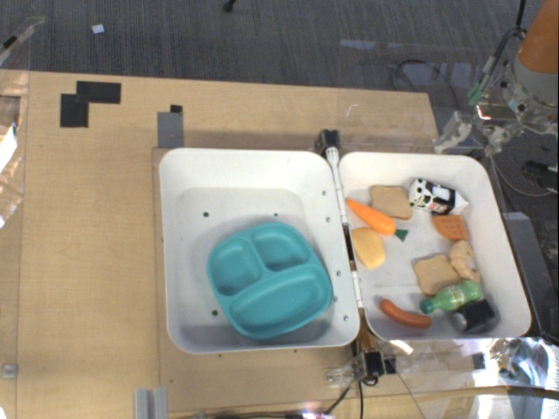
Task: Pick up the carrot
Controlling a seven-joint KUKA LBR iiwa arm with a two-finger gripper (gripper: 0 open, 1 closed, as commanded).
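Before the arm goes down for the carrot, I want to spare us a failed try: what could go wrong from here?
1. The carrot lies hard against the right bin's left wall, so a finger may strike the rim.
2. The bread slice and the yellow potato-like piece crowd it on both sides and could be nudged or caught instead.
3. The gripper sits outside the bin's far corner, so the descent is long.

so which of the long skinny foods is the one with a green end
The carrot, orange with a green stem tip, by the right bin's left wall. The sausage is plain red.
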